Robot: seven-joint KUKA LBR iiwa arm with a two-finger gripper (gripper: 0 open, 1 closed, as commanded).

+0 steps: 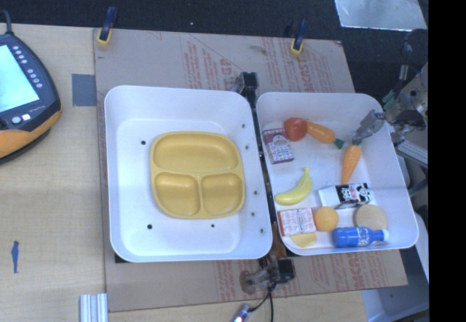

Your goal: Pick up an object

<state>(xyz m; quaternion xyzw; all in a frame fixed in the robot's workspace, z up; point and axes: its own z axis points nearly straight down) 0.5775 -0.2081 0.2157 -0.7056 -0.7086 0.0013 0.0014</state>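
While the arm reaches in from the right, its gripper (370, 124) hangs over the upper right corner of the right bin (329, 101), near the green top of the carrot (350, 162). The metal tip there is small and partly lost against the bin's rim, so I cannot tell how it is set, and nothing appears to be held in it.

The objects to choose from all lie in the right bin. A red tomato (295, 128) touches an orange pepper-like piece (320, 132) near the top. A small red packet (278, 146) sits beside the bin's left wall. The carrot lies nearly upright along the right side, with the banana (295, 190) towards the middle. Lower down, a black-and-white carton (352, 194), a red-and-white box (296, 221), an orange (325, 219), a pale potato-like lump (370, 216) and a blue bottle (358, 237) are crowded together. A yellow wedge (303, 240) rests at the bottom edge.

The left bin (127, 167) holds a yellow divided tray (196, 173), probably set there as a place to drop picked things.

Judging from where the gripper hovers, the carrot is the likeliest target. It lies apart from its neighbours, which leaves room on both sides for a grasp. The crowded lower cluster would be harder, since touching items could be nudged or caught together. The carrot's taper and its nearness to the right wall may still let it slip.
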